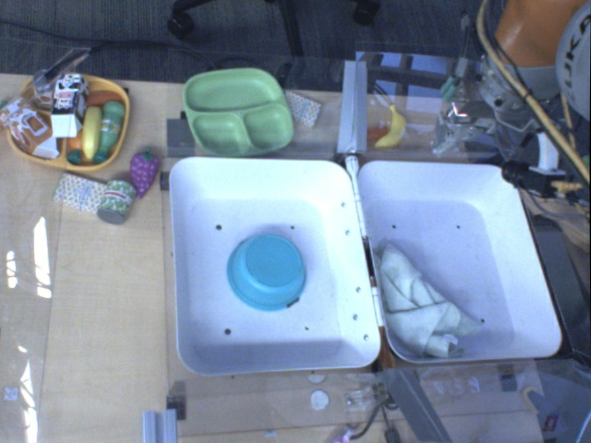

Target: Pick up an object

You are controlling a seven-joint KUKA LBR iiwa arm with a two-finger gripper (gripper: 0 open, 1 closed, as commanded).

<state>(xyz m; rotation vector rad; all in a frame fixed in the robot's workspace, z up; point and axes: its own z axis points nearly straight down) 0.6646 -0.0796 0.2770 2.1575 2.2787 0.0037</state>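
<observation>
A blue bowl [267,271] lies upside down in the middle of the left white bin [199,192]. A crumpled white cloth [417,305] sits in the near left corner of the right white bin [499,210]. The arm, with its orange band [540,7], is at the top right. Its gripper [459,123] hangs over the far rim of the right bin, well away from the cloth and the bowl. Cables and glare blur the gripper.
Behind the left bin stands a green divided tray [237,111]. A yellow bowl of toy food [74,123], a purple grape toy [143,169] and a small can [116,201] lie on the wooden bench at left. A toy banana [393,127] lies behind the right bin.
</observation>
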